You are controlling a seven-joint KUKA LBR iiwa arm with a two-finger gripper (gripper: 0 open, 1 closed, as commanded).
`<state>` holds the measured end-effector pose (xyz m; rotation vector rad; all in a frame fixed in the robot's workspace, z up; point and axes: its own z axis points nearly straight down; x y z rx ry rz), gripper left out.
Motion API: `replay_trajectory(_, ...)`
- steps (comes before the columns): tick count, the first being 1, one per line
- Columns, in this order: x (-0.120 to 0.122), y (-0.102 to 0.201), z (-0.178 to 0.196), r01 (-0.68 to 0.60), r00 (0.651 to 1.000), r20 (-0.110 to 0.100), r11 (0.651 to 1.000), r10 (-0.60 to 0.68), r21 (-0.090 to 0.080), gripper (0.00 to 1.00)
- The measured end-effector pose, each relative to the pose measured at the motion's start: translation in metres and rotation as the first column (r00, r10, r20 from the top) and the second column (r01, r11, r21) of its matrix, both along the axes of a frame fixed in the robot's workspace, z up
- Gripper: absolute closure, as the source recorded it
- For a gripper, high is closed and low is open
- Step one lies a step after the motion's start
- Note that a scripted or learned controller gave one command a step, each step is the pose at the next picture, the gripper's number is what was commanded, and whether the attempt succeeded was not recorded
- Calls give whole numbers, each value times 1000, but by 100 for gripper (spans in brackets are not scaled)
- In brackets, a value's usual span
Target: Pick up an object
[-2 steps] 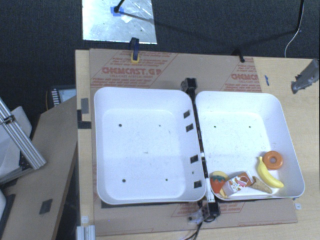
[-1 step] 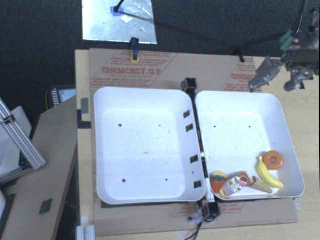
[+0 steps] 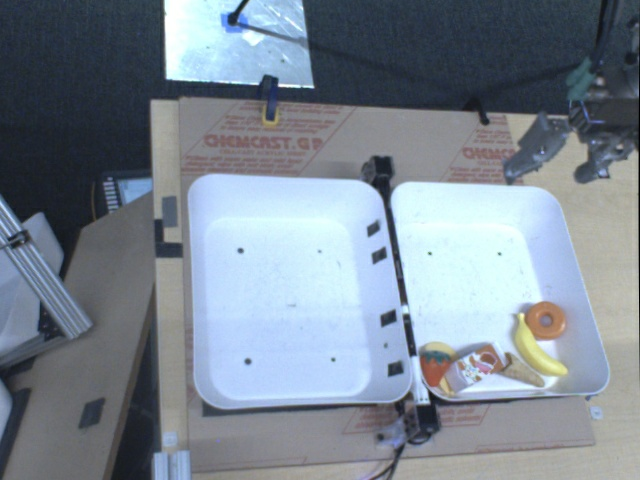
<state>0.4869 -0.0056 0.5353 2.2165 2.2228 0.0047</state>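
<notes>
Right bin point(image 3: 560, 228), near edge: tomato point(image 3: 436, 364), snack packet point(image 3: 474, 367), banana point(image 3: 536, 348) and orange doughnut point(image 3: 546, 319) lie clustered. Beyond the bin's far right corner, the gripper point(image 3: 556, 158) hangs with fingers spread apart, holding nothing.

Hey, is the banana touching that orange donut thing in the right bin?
Touching, as far as the camera view shows: the orange ring sits against the upper end of the banana with no white bin floor visible between them, near the right bin's front corner.
</notes>
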Motion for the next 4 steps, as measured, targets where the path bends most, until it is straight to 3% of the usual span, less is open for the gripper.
replay_trajectory(1, -2, -65, -213, 6, 1000, -16, 1000, -6, -1, 0)
replay_trajectory(2, 1, -45, -132, -2, 1000, 7, 1000, 2, -1, 0)
replay_trajectory(3, 0, -3, -19, -5, 1000, 13, 1000, 5, 1, 0)
replay_trajectory(4, -1, 101, 1, -12, 1000, 1, 1000, 12, 3, 0)
